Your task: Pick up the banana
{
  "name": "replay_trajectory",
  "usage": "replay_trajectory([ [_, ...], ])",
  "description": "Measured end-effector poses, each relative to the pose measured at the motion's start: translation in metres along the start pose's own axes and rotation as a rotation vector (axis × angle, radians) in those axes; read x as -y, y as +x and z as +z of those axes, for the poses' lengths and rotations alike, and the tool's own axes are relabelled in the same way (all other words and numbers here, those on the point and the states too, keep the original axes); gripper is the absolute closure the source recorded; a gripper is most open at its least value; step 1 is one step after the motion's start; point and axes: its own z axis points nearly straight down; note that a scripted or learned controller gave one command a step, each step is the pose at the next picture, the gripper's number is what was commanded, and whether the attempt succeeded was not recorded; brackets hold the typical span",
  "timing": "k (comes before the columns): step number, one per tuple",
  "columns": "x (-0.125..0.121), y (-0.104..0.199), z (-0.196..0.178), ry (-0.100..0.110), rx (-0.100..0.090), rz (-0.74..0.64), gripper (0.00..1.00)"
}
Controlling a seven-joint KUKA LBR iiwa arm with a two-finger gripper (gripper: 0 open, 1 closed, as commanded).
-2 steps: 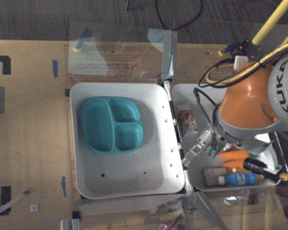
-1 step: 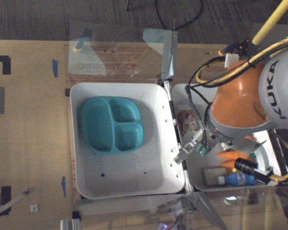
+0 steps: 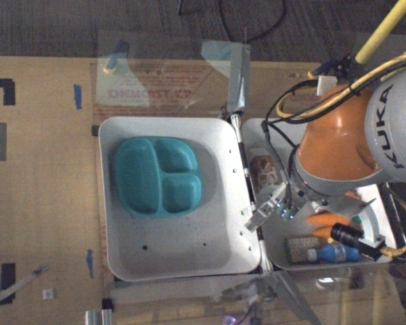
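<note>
My gripper (image 3: 276, 208) hangs low over the left part of the right bin (image 3: 279, 259), close to the wall it shares with the left bin. The arm's orange band (image 3: 335, 144) and grey wrist hide much of the right bin's middle and back. Just behind the gripper lies a small brown-and-red packet (image 3: 262, 170). To the gripper's right are orange carrot-like pieces (image 3: 328, 219).
The left bin (image 3: 176, 256) holds a teal divided plate (image 3: 159, 176) in its back half. At the front of the right bin lie a speckled green block (image 3: 299, 249) and a blue bottle (image 3: 336, 254). Cables loop around the arm.
</note>
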Motion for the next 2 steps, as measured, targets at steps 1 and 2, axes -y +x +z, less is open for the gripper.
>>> replay_trajectory([
  [1, 0.0000, 0.0000, 0.0000, 0.000, 0.000, 0.000, 0.00],
  [2, 0.0000, 0.0000, 0.0000, 0.000, 0.000, 0.000, 0.00],
])
